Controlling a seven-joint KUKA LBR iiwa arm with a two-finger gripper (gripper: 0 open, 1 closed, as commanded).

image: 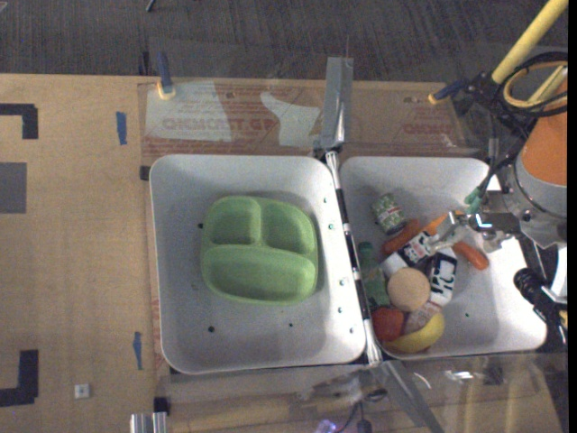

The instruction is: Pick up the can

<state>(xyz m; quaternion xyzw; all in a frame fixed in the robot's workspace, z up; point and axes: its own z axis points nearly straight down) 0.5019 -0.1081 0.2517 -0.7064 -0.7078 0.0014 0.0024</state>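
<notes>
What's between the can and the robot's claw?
In the camera view, bare white floor of the right bin separates the can from the gripper, which hovers right of it; carrots lie just below.

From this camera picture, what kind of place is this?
Probably a robot lab bench: two white bins fixed side by side, a robot arm reaching in, and blue tape marks on cardboard.

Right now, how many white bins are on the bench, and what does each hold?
2. The left bin holds a green divided plate. The right bin holds the can near its far-left corner and a pile of toy food; more may be hidden under the pile.
</notes>
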